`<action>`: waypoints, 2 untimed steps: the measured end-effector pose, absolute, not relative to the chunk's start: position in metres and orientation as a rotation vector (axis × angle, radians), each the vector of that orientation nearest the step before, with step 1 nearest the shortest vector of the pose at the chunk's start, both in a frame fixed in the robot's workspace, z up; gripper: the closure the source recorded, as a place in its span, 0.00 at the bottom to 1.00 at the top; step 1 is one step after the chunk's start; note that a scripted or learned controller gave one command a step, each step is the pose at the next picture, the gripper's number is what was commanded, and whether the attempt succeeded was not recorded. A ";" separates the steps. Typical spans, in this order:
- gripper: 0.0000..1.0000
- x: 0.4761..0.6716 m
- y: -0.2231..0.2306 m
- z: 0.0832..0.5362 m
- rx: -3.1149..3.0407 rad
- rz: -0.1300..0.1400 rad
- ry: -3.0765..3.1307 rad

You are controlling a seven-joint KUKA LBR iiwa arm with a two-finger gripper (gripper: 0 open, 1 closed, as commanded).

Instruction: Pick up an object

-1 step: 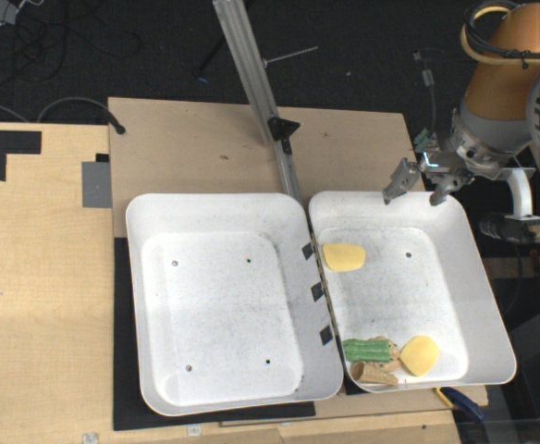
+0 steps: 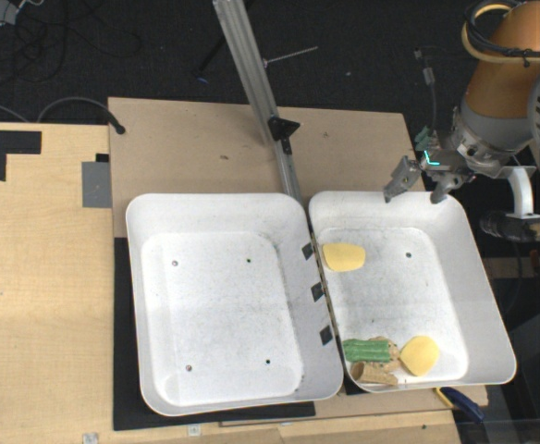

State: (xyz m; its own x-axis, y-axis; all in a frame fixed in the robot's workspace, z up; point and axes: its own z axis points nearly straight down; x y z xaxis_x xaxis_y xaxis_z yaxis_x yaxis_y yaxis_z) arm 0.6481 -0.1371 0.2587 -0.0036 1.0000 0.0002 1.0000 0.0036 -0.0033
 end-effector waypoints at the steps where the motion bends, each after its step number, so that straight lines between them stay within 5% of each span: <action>1: 0.00 0.653 -0.138 0.213 -2.216 0.007 -2.219; 2: 0.00 0.650 -0.140 0.169 -2.217 0.007 -2.218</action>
